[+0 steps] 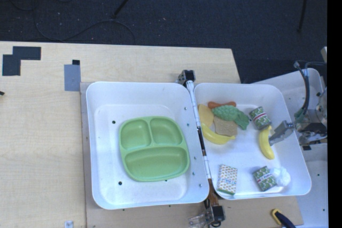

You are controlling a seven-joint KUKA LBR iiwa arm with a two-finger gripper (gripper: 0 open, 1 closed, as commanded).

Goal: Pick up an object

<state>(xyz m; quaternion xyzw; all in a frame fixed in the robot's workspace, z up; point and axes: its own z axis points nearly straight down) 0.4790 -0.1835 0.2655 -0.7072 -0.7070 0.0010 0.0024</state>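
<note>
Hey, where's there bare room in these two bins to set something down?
Right bin: a bare patch in the middle, bordered by the big banana above left, the small banana to the right and the patterned box below. Its upper half is crowded. Left bin: bare floor rings the green divided plate, widest along the top and left.

Two bins side by side on counter (43, 131), walls touching at middle. Left bin (101, 104): divided plate (154, 148) at centre. Right bin (288, 168): banana (212, 128) at left wall, sandwich (225, 126) overlapping it, leafy toy (231, 115) behind sandwich, carrot (220, 104) farthest back. Can (259, 117) right of leafy toy. Second banana (265, 143) near right wall, tool (282, 133) just beside it. Carton (227, 179) at front left; small box (264, 178) at front right, wrapper (281, 176) touching it.
</note>
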